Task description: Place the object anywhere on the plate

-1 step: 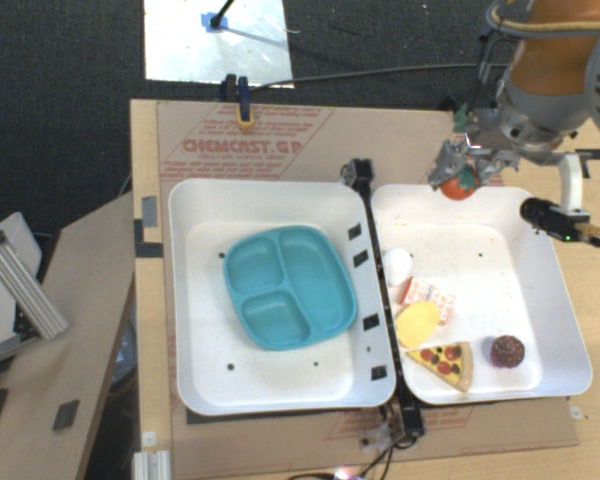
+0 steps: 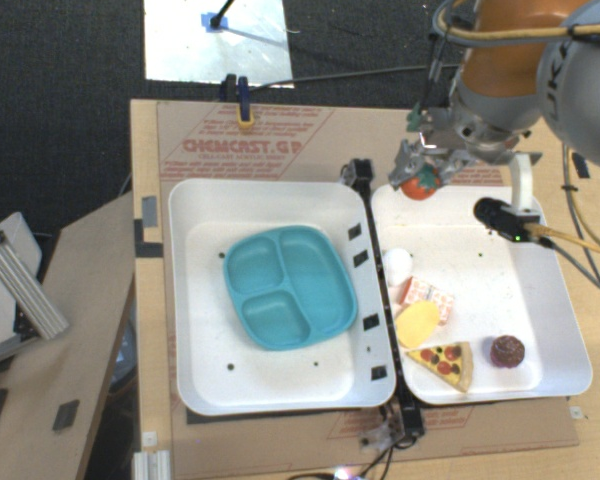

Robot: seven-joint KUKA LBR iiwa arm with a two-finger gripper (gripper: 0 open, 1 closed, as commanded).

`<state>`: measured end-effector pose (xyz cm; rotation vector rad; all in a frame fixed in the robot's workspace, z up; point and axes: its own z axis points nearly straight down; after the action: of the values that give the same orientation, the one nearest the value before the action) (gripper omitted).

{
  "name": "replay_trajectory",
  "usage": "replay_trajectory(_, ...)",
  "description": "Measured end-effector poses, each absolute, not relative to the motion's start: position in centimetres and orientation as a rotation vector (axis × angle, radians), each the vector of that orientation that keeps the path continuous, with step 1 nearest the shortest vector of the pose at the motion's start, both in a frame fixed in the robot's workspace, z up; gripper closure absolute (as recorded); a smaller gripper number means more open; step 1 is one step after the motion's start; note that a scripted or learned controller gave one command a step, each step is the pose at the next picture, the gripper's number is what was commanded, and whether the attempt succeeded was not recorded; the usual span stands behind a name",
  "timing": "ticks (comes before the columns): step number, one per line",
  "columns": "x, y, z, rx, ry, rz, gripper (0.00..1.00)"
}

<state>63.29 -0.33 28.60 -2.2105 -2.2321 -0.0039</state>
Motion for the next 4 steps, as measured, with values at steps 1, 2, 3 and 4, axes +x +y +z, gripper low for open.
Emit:
replay_trajectory(1, 62.2, 4.4, 28.2, -2.21, -2.231, -0.002, 1.0)
replay_trajectory(2, 60.8, 10.0, 27.3, -2.209, -2.231, -0.003, 1.0)
replay_trajectory(3, 61.1, 15.5, 25.1, -2.21, -2.23, -0.001, 1.0)
replay_trajectory(4, 60.4, 19.7, 22.7, -2.211, -2.229, 0.001, 1.0)
